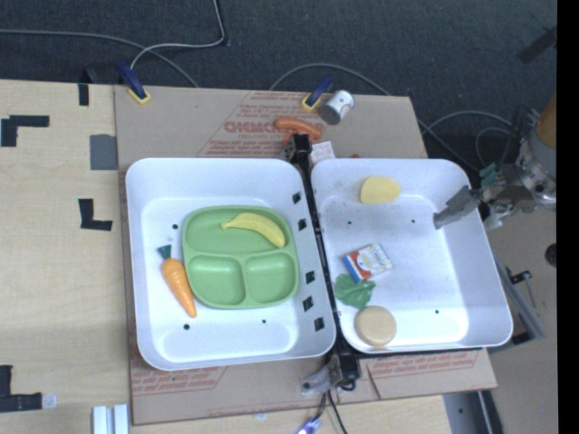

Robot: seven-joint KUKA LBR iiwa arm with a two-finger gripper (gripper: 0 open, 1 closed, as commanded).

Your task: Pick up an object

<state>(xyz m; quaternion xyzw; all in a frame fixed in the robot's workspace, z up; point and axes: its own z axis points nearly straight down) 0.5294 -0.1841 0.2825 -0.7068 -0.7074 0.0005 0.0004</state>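
green tray (242, 274) | yellow banana (256, 228) | orange carrot (178, 284) | packet (368, 261) perhaps red-white-blue

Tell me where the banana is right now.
The banana lies in the top compartment of the green divided plate, inside the left bin, with the carrot beside the plate's left edge.

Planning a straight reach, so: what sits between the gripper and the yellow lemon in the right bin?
Nothing visible. The gripper is at the right bin's right side, and bare white floor lies between it and the lemon.
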